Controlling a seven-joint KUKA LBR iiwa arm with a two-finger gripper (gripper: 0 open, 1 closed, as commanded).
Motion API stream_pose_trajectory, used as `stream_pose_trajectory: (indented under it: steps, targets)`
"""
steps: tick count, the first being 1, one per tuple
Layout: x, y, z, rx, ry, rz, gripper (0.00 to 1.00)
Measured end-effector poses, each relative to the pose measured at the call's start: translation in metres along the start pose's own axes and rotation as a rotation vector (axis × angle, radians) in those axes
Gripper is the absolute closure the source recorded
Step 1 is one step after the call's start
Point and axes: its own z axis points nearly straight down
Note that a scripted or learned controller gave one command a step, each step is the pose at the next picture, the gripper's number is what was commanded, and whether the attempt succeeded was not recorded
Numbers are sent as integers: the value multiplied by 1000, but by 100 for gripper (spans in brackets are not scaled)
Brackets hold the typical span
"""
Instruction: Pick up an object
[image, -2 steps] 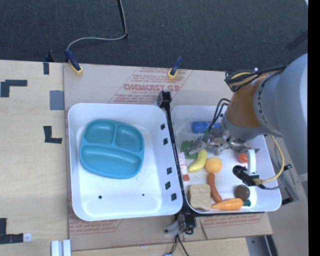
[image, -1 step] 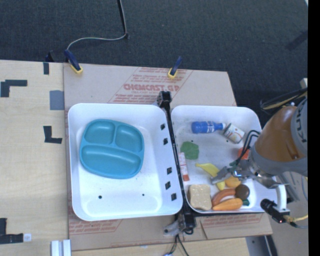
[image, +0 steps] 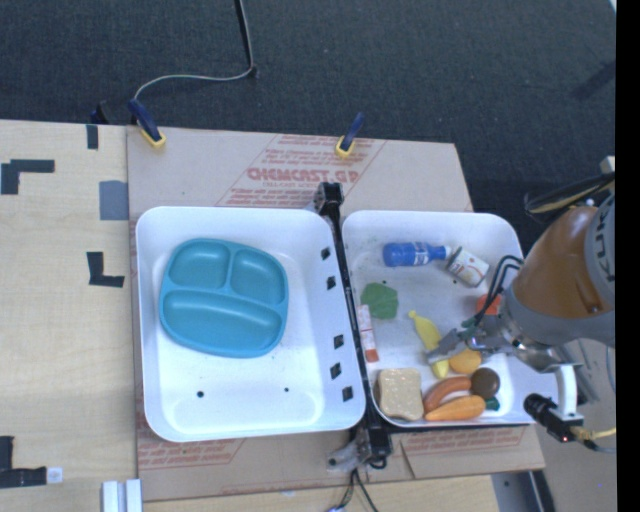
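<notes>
Here, the gripper (image: 452, 346) is seen lowered into the right bin (image: 500, 232), apparently placed for a grab among crowded toy food. Its state cannot be told. Just beside it lies a small orange piece (image: 464, 361), rounded and glossy, near a yellow banana (image: 424, 327).

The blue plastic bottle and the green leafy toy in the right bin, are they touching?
Apart. The camera view shows bare white bin floor between the blue plastic bottle and the green leafy toy, which lies below and left of it.
</notes>
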Motion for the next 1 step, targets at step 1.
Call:
stream_pose_trajectory:
  steps: [1]
  targets:
    - [88,33,-87,8,4,-4,100]
